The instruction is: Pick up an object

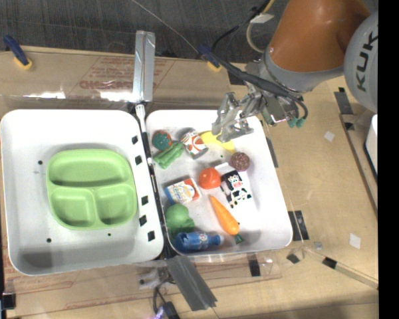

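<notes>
My gripper [231, 129] hangs over the back part of the right bin [272, 214], under the grey and orange arm. A small yellow object [215, 139] lies right at its tip, partly covered by it; whether it is gripped I cannot tell. Close by in the bin are a red and white carton [195, 143], a dark maroon ball [239, 159], a red tomato [210, 178] and a cow-patterned box [236, 189]. Further forward lie an orange carrot [224, 215], an orange and white carton [182, 191], a green fruit [178, 215] and a blue bottle [196, 240].
A green vegetable [167, 155] and a teal and red round toy [161, 139] sit at the right bin's back left. The left bin [20, 138] holds a green divided plate [90, 188]. A metal divider [144, 65] stands between the bins at the back.
</notes>
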Robot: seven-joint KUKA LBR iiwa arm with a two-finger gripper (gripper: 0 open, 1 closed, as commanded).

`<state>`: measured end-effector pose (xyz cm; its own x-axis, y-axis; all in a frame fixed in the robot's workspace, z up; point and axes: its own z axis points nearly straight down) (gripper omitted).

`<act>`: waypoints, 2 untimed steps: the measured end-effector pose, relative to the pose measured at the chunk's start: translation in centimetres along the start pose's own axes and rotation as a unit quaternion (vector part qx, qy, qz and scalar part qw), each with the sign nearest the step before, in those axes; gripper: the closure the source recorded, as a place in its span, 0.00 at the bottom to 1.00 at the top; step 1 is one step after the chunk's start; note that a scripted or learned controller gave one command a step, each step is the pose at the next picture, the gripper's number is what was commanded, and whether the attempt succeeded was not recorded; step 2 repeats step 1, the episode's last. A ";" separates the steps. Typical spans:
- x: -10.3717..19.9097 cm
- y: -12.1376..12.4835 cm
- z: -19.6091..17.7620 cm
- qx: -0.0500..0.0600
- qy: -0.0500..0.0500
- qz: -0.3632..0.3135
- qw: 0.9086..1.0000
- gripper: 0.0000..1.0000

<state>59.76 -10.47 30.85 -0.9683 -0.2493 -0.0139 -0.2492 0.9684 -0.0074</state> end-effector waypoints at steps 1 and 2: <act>-0.1 0.0 -1.1 0.001 -0.002 -0.001 1.000 1.00; -0.1 0.0 -1.1 0.001 -0.002 -0.001 1.000 1.00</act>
